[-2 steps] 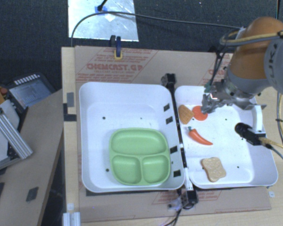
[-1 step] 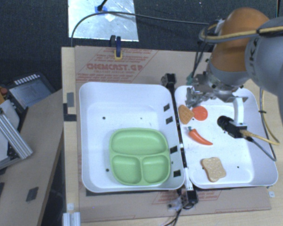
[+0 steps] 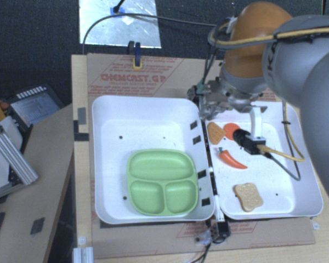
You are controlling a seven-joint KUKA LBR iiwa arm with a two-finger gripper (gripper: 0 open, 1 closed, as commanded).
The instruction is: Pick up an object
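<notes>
The right bin point(image 3: 296, 201) holds several small food toys. A tan-orange wedge point(image 3: 215, 133) lies near its left wall, and a red-orange round piece point(image 3: 231, 129) sits just to the wedge's right. Below them lie an orange carrot with a green tip point(image 3: 232, 158) and a slice of toast point(image 3: 248, 196). My gripper point(image 3: 208, 107) hangs over the bin's far left corner, just above and behind the wedge. Nothing shows in its grasp. The grey arm and orange wrist band point(image 3: 255, 32) hide the bin's far right part.
In the left bin point(image 3: 115, 119) a green divided plate point(image 3: 163, 181) lies toward the front. A black cable block point(image 3: 248, 141) with a yellow cable hangs over the right bin near the round piece. A metal rail point(image 3: 11, 152) lies off the bench at left.
</notes>
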